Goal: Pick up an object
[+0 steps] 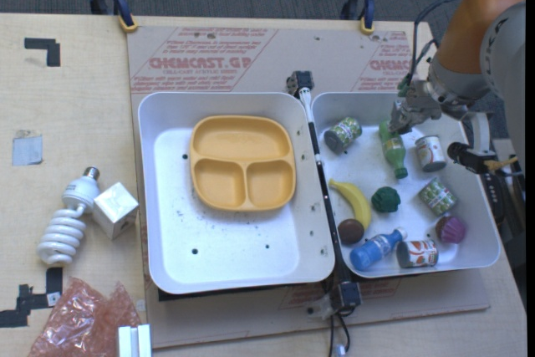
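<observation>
We see no single target marked, so we start with what lies under the gripper (408,114): a slim green bottle (394,153) of glossy plastic, lying lengthwise in the right bin (485,251), its upper end just beneath the gripper. Whether anything is grasped we cannot tell.

Just beside the bottle lie two small cylindrical cans, one with a green label (343,134) to its left and a pale one (430,153) to its right. Below them we find a curved yellow banana (354,201), a bumpy dark green ball (385,199), a round brown piece (350,230), a blue bottle on its side (374,250), another can (417,253), a patterned green can (437,196) and a ridged magenta object (451,229).

The left bin (167,255) holds a smooth three-compartment orange tray (243,161). On the pale wooden surface (67,121) rest a white spiral bulb (67,221) and a white cube (115,206), touching.
</observation>
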Tool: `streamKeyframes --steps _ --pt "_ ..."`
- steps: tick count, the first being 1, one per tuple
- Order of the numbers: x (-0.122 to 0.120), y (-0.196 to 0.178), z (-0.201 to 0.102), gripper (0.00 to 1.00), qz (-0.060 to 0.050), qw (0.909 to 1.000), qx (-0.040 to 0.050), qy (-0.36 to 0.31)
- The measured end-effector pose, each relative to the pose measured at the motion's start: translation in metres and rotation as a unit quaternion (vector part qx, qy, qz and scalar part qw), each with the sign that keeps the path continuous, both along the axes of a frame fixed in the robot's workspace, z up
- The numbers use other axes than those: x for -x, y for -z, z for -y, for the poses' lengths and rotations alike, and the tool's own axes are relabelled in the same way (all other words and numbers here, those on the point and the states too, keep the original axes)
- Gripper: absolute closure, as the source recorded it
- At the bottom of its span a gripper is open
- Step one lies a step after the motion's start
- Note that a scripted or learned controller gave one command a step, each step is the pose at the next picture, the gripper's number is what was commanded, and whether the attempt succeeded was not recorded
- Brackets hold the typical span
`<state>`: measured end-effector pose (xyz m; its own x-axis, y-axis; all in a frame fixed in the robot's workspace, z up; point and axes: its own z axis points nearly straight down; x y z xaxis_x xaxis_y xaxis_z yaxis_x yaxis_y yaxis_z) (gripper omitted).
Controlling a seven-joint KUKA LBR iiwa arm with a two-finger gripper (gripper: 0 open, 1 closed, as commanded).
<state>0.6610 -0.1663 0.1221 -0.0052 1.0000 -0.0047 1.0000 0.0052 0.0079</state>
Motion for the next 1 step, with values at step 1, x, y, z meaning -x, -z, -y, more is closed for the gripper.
streamKeyframes --steps 1 --pt "0.0011 0.0018 -0.0003 0.00 -0.002 1.0000 -0.0004 0.000"
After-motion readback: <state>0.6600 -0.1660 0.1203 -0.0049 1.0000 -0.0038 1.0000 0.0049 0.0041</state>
